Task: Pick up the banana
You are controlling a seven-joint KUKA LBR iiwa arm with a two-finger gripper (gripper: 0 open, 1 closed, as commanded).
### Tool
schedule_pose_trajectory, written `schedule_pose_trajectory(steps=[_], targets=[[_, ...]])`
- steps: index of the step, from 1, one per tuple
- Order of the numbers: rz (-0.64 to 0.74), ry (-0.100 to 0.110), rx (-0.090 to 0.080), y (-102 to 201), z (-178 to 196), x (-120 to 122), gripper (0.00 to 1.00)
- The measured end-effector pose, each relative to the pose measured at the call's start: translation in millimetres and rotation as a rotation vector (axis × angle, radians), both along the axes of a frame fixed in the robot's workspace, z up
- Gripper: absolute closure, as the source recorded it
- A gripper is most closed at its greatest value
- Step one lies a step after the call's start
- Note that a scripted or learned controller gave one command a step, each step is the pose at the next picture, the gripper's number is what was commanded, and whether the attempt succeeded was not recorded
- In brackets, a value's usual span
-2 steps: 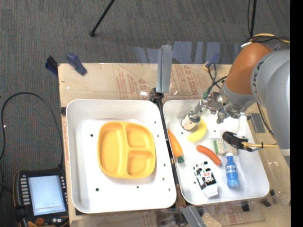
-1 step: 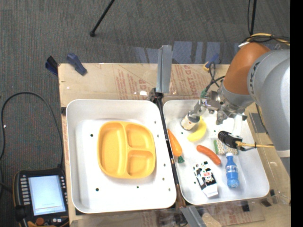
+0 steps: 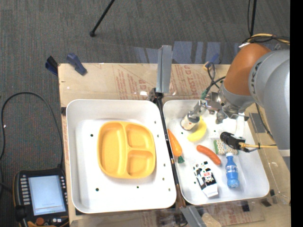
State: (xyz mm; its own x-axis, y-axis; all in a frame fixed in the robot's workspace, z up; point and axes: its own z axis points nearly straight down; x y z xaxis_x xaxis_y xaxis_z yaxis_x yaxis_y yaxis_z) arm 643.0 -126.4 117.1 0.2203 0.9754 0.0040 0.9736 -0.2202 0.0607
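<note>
Milk carton (image 3: 206, 178) lies at the right bin's (image 3: 262, 186) near edge; gripper (image 3: 194, 119) sits at banana (image 3: 199, 131), jaw state unclear.

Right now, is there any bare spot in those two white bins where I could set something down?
Yes: the left bin has bare floor all around the yellow plate. The right bin is crowded around the banana, carrot and bottle.

Dark grey carpet (image 3: 57, 27) surrounds the plywood counter (image 3: 113, 79). A black tripod leg (image 3: 105, 14) stands beyond it, and a black cable (image 3: 14, 126) loops at left.
</note>
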Motion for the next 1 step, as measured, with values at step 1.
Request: schedule_pose_trajectory(steps=[1], targets=[[0.040, -0.001, 0.002, -4.9, 0.3, -2.3, 0.00]])
